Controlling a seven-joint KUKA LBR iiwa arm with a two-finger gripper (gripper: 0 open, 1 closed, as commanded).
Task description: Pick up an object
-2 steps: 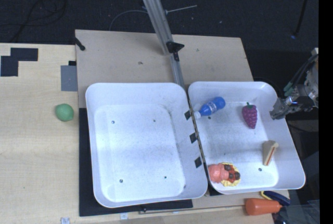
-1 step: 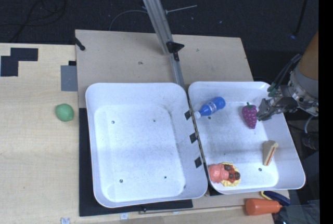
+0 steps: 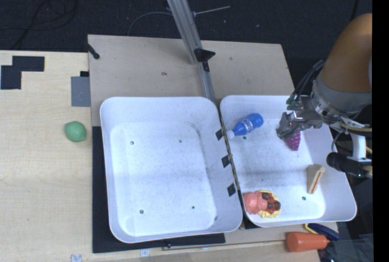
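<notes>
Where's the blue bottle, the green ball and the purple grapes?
blue bottle (image 3: 248, 124), camera view, middle of its body.
green ball (image 3: 76, 131), camera view, its centre.
purple grapes (image 3: 294, 140), camera view, lower part of the bunch under the gripper (image 3: 292, 126).

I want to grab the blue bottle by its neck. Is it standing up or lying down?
Lying down. The blue bottle rests on its side on the floor of the right bin, its white cap pointing toward the divider between the bins.

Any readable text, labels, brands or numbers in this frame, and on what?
None can be read.
Blue bottle: no label legible, too small and blurred.
White bins: only black tabs and specks, no lettering.
Bench: black and grey patches, no characters.
</notes>
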